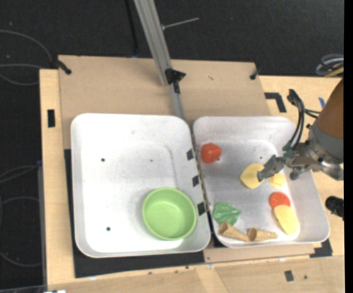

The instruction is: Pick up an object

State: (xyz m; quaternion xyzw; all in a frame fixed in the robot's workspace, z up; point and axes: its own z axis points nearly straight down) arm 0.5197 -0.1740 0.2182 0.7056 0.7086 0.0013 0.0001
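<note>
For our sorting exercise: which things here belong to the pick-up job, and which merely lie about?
Job in hand:
gripper
yellow piece beside it

Lying about:
green bowl
red ball
green leaf
two cones

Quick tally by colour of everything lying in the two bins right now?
Green: 2, round green plastic bowl, small green leafy piece
Red: 2, red ball, red-orange piece
Yellow: 3, pale yellow lump, small yellow piece, long yellow piece
Tan: 2, tan cone, tan wedge
Total: 9

Colours across the two bins

White bins (134,130) sitting on a tan counter (121,84); a green bowl (169,213), red ball (211,153) and yellow piece (250,176) showing plain, unpatterned.
</note>
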